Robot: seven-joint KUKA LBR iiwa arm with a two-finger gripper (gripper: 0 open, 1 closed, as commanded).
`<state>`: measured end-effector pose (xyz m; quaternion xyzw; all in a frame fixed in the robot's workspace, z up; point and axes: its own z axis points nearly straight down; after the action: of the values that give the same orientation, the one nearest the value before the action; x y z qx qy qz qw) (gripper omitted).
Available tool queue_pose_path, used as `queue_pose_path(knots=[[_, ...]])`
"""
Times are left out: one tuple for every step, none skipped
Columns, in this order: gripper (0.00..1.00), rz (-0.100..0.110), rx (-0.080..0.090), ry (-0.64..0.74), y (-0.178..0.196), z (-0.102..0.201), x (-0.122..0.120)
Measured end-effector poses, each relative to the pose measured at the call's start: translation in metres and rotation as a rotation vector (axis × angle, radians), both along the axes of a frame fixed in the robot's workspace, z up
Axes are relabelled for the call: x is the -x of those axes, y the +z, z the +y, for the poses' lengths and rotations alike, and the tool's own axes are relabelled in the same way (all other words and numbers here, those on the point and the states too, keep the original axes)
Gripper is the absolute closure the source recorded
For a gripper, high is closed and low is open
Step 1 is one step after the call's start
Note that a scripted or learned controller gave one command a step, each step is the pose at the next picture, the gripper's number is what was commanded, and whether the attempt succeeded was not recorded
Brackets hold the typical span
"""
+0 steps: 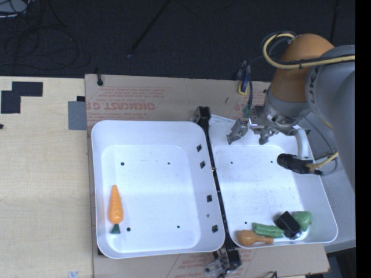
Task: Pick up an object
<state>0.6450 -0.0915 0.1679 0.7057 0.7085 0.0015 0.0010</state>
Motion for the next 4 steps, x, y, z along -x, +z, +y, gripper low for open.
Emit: queue_pose_path(knots=[[0.00,-0.014,0.000,0.002,0.194,0.054,-0.001],[0.00,-0.007,-0.002,0.005,0.293,0.126,0.001],[1.00,0.009,0.003,0.004,0.294,0.123,0.001],[1.00,0.005,-0.001,0.002,0.298,0.194,0.001]])
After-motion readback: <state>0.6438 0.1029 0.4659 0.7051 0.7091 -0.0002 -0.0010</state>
